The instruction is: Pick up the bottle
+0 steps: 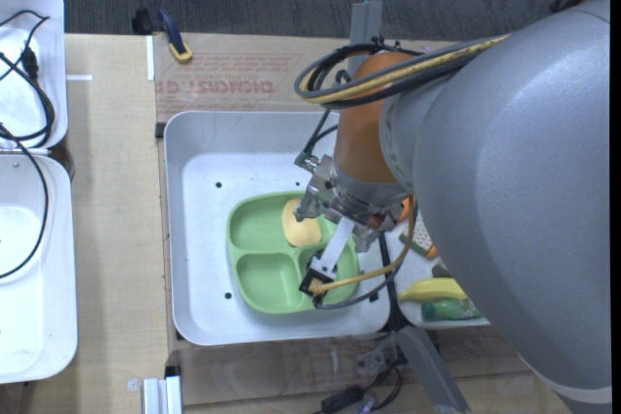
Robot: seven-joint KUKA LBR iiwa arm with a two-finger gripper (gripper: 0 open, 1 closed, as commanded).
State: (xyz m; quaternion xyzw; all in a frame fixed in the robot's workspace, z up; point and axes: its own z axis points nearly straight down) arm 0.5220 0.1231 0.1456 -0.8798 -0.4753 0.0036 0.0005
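Observation:
My gripper hangs low over the left bin, at the right side of a green divided plate. A pale yellow rounded object lies in the plate's upper compartment, right against the gripper's tip. The wrist hides whether the object is between the fingers. In the right bin, a green object lies beside a yellow banana-shaped item. The arm covers most of both, and I cannot tell whether either is the bottle.
The grey arm covers nearly all of the right bin. White trays with black cables sit at the far left. A cardboard sheet lies behind the bins, with a blue and black clamp at its corner.

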